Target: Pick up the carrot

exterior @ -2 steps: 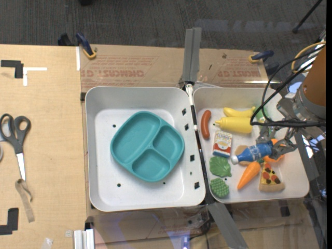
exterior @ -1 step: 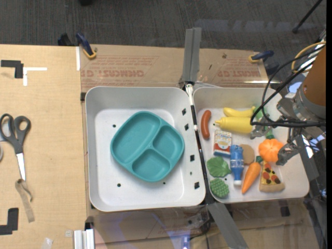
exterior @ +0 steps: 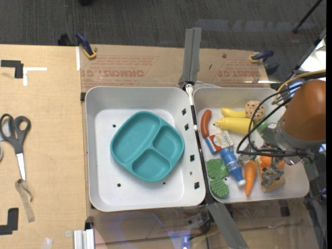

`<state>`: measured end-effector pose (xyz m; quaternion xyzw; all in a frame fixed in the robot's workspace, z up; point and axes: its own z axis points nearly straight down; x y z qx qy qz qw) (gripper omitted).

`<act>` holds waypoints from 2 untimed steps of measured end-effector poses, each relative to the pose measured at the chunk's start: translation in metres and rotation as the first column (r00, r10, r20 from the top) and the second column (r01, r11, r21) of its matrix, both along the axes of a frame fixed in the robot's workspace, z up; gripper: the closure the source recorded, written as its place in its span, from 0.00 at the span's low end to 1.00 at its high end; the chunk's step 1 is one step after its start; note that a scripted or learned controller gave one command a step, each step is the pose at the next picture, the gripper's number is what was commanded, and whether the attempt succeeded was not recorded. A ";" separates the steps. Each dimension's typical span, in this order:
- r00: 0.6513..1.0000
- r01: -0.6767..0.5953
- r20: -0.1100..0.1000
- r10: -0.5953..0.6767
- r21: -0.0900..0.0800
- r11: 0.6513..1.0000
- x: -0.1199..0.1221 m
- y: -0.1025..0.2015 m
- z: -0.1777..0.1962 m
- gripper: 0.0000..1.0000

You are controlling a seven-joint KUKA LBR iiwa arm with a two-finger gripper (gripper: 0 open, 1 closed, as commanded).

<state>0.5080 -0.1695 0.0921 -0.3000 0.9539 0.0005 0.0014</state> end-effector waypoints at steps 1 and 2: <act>0.999 0.045 0.007 -0.045 0.001 0.999 -0.019 -0.049 0.002 0.00; 0.998 -0.059 -0.001 0.059 0.000 0.998 -0.018 0.000 0.000 0.00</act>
